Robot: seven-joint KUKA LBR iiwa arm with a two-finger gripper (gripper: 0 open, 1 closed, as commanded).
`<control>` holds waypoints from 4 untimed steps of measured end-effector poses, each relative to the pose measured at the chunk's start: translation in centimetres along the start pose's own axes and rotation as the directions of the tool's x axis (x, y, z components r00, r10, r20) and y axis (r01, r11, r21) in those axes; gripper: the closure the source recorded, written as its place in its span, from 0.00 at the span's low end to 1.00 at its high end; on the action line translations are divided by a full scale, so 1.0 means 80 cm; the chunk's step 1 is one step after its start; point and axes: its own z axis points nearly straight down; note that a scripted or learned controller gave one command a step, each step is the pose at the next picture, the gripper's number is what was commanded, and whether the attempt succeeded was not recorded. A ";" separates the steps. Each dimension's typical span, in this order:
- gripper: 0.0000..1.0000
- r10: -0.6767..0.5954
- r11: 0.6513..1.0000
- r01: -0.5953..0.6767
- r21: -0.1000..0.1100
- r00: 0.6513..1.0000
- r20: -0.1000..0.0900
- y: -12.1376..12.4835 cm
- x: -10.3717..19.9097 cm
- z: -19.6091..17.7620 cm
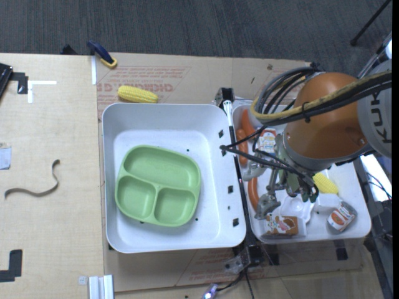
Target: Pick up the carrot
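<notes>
The arm (324, 120) hangs over the right bin (361, 226), just right of the left bin (168, 114) with its green plate (159, 185). The carrot (252, 189) lies along the right bin's left wall. The gripper (283, 198) hovers just beside it; whether it's open, I cannot tell.

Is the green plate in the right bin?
No, the green plate lies in the left bin.
</notes>
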 end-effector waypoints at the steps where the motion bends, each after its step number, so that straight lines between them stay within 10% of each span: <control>1: 0.00 -0.180 0.984 0.180 0.002 0.984 0.005 -0.112 -0.044 -0.031; 3: 0.00 0.066 0.998 -0.066 0.000 0.998 0.000 0.016 0.009 0.000; 4: 0.00 -0.067 0.998 0.067 0.002 0.998 0.003 -0.096 -0.013 -0.030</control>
